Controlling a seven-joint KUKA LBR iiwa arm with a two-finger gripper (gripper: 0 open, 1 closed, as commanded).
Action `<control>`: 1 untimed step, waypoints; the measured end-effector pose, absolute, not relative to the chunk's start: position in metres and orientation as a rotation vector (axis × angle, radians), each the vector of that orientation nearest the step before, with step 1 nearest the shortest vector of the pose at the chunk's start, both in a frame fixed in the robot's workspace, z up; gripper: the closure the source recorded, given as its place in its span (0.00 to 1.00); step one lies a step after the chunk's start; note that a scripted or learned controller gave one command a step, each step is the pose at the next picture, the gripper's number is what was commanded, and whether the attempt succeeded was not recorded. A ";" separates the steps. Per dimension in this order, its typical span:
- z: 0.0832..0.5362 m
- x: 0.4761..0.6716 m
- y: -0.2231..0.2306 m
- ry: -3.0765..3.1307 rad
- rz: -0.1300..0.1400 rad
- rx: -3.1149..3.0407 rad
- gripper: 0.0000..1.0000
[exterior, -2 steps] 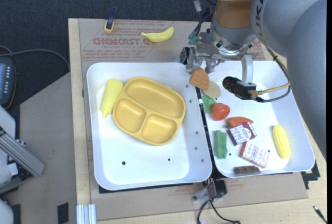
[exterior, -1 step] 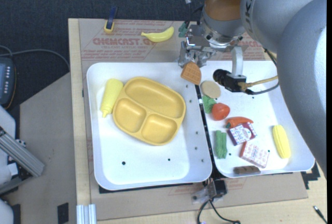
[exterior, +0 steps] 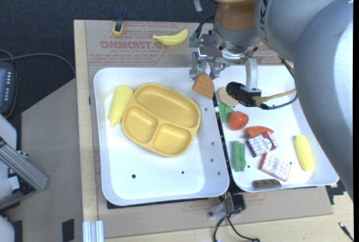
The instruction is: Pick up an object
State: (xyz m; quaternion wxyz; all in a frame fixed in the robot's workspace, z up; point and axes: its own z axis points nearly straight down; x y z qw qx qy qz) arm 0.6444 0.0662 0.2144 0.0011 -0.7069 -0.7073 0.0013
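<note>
My gripper (exterior: 205, 74) hangs over the back end of the strip between the two bins, under the orange band of the arm. A tan, waffle-patterned wedge (exterior: 203, 87) sits between its fingertips (exterior: 196, 71), tilted, and the fingers are shut on it. The wedge hangs just above the right rim of the left bin (exterior: 104, 140), past the far corner of the yellow divided plate (exterior: 162, 117).
A yellow squeeze bottle (exterior: 119, 103) lies left of the plate. The right bin (exterior: 322, 145) holds a tomato (exterior: 238, 120), red pepper (exterior: 258, 131), green pickle (exterior: 239, 156), purple packet (exterior: 259, 145), red-white box (exterior: 275, 166), corn cob (exterior: 304, 152) and brown bar (exterior: 266, 183). A banana (exterior: 173, 38) lies behind the bins.
</note>
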 end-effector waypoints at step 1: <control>0.234 0.648 0.060 -2.223 -0.004 -2.223 1.00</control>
